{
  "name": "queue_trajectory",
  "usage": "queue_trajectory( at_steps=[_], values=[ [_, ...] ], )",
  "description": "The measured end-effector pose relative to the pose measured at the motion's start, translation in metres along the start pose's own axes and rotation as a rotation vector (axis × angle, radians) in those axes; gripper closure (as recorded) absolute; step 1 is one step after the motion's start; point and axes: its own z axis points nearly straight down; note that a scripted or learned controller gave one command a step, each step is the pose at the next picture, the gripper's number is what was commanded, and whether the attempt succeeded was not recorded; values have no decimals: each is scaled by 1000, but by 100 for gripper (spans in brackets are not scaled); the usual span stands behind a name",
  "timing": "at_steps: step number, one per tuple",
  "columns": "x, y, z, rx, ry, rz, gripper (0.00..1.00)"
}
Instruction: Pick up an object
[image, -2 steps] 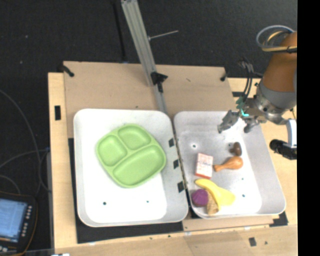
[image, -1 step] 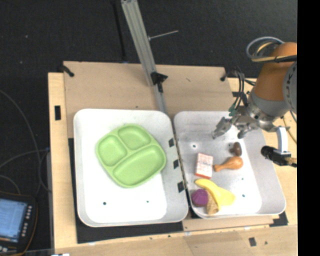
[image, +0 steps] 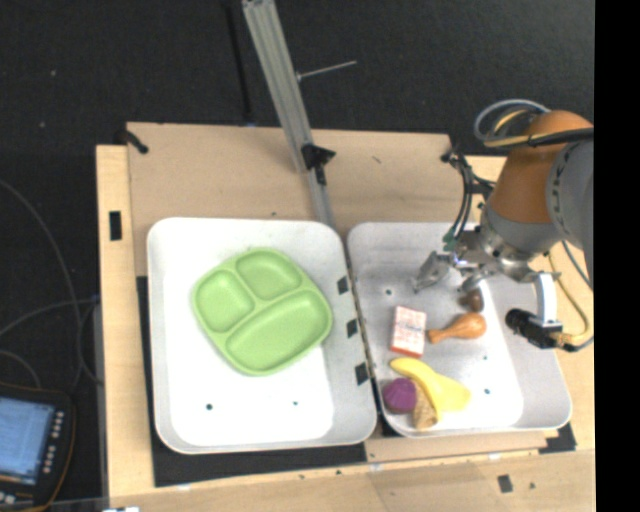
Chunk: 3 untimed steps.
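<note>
So the gripper (image: 452, 282) is hanging over the right bin (image: 375, 255), up in its back half, and the two fingers are spread wide apart with nothing between them. One fingertip pokes out to the left around the middle of the bin, the other sits on the right, just above a small brown thing that's too blurry for me to name. The arm (image: 530, 195) comes in from the right, grey body with that orange band above the wrist, plus a bunch of cables looped around it.

Just in front of the gripper there's a toy chicken drumstick (image: 460, 327), orange-brown, lying on its side. Next to it on the left is a small pink and white box (image: 407, 327), near but not touching as far as I can see. Further toward the front edge you've got a yellow banana (image: 432, 381), a purple ball-ish thing (image: 400, 395) tucked right against it, and a tan piece (image: 427, 412) partly under the banana.

The left bin (image: 180, 400) holds a green divided plate (image: 262, 310) with three compartments, sitting a bit tilted. A metal pole (image: 285, 100) runs up the back between the bins
</note>
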Motion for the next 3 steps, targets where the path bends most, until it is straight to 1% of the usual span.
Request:
queue_trajectory(
  at_steps=[1, 2, 3],
  values=[
    [-1, 0, 42, 0, 0, 2, 0],
    [-2, 1, 27, -7, -1, 5, 100],
    [-2, -7, -24, -9, -1, 4, 100]
  ],
)
